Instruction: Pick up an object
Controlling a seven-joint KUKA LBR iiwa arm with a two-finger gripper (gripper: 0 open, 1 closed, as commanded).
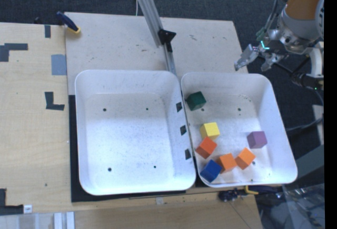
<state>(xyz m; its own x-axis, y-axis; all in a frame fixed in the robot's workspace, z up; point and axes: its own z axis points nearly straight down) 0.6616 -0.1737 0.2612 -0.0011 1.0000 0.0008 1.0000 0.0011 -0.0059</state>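
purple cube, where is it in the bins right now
The purple cube lies in the right bin near its right wall, apart from the others, just above the nearest orange cube and right of the yellow cube.

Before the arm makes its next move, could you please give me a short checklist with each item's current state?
1. Gripper free of any block: ok, nothing held.
2. Gripper over the right bin: not ok, it hangs past the far rim.
3. Blocks available in the right bin: ok, seven.
4. Isolated target: ok, the green block and purple block stand apart.
5. Crowding: not ok, the blue block touches an orange one.
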